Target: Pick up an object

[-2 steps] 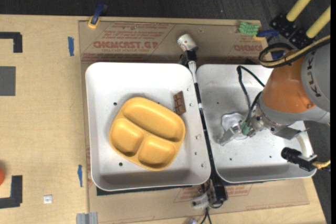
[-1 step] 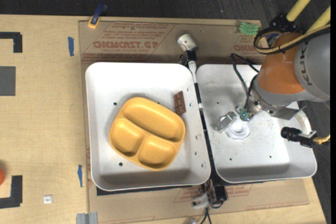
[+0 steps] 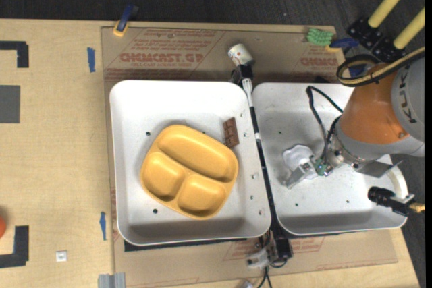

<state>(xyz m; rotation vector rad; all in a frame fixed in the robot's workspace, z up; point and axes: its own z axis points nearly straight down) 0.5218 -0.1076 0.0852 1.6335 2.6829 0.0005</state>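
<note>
Your candidate objects: a yellow divided tray (image 3: 190, 170), smooth moulded plastic, rounded corners, three compartments, glossy, lying tilted in the middle of the left bin (image 3: 128, 145). Just beside its upper right corner, a small brown ridged block (image 3: 230, 132), rectangular, matte, lying near the left bin's right wall. In the right bin (image 3: 337, 209), a small crumpled clear-whitish piece (image 3: 295, 157), plastic-looking, shape hard for you to read.

The gripper (image 3: 302, 171) sits low in the right bin, just below that clear piece, apparently touching it; whether the claw is wide, narrow or gripping, you cannot tell. Behind it the arm (image 3: 375, 119) comes in from the right, orange band above the wrist, black cable looping over it.

Both bins are shallow white plastic, rounded rims, small holes in the floors, side by side on a brown cardboard sheet (image 3: 162, 54) with red print. Light wooden bench (image 3: 47, 145) underneath, blue tape marks (image 3: 90, 59) at the left.
</note>
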